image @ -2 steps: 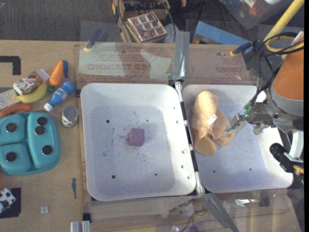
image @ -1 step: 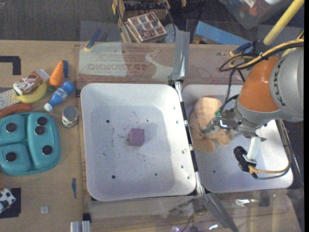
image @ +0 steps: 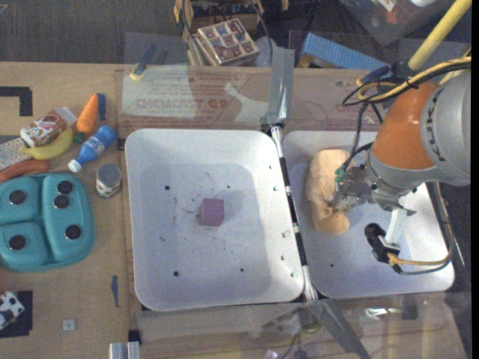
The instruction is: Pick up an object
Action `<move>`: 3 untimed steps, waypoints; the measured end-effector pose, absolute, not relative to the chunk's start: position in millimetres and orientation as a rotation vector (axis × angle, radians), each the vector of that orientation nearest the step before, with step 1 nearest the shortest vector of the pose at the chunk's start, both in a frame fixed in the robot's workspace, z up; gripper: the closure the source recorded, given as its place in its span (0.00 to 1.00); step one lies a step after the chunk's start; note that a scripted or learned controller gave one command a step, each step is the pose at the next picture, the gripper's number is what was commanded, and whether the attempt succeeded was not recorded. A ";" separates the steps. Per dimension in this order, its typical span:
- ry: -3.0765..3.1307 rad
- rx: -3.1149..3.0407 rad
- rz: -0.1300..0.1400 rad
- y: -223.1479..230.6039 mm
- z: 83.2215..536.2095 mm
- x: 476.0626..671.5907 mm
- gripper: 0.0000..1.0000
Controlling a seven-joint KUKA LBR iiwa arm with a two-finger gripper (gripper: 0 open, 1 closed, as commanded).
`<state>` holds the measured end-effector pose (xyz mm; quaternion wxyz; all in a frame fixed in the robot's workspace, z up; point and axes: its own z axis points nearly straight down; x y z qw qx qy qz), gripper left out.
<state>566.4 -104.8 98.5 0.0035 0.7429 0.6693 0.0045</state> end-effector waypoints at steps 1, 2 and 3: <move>2.098 2.329 0.013 -105.0 98.4 566.2 0.00; 2.095 2.332 0.012 -106.3 106.0 566.5 1.00; 2.432 1.989 -0.003 -82.7 227.0 626.8 1.00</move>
